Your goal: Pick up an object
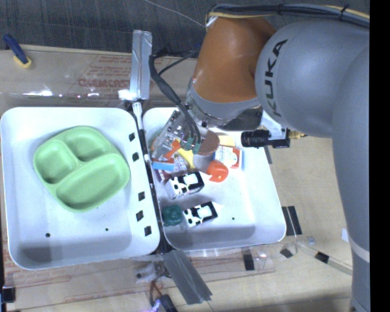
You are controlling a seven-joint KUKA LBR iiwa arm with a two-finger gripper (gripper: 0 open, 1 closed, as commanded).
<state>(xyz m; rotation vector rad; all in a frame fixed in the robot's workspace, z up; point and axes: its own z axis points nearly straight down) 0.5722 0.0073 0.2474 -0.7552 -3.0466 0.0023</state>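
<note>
I'm looking down on the bench (pixel 65 70), tan and printed in red. Two white bins sit on it touching: left bin (pixel 19 194) at nine o'clock, right bin (pixel 263 200) centre. A blue-and-yellow clip (pixel 17 51) lies at ten o'clock.

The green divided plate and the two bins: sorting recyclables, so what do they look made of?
The green divided plate looks like moulded plastic, matte, with soft rounded compartment ridges. The left bin and right bin look like smooth white plastic with faint sheen, though coated metal cannot be ruled out.
</note>
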